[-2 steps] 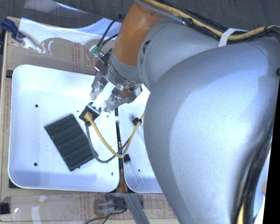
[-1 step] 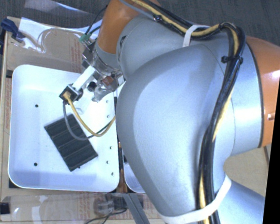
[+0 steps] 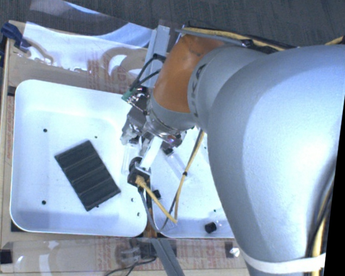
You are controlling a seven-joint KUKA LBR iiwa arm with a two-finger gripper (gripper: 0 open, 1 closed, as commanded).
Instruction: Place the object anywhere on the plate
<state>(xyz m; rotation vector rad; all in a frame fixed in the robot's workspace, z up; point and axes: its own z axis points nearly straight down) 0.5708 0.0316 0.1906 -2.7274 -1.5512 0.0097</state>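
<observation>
A dark grey ribbed rectangular plate [image 3: 87, 175] lies flat and turned at an angle in the left bin [image 3: 33, 104], towards its front. A small black object [image 3: 210, 227] rests near the front edge of the right bin [image 3: 195, 231]. My gripper [image 3: 129, 136] hangs over the right side of the left bin, close to the divide between the two bins, above and to the right of the plate. It is well apart from the small black object. The wrist and the big grey arm hide most of the right bin.
The grey arm [image 3: 271, 146] covers the right half of the view. Crumpled clear plastic sheet [image 3: 91, 37] lies behind the bins. A metal bracket [image 3: 166, 261] and cables sit on the bench in front of the bins.
</observation>
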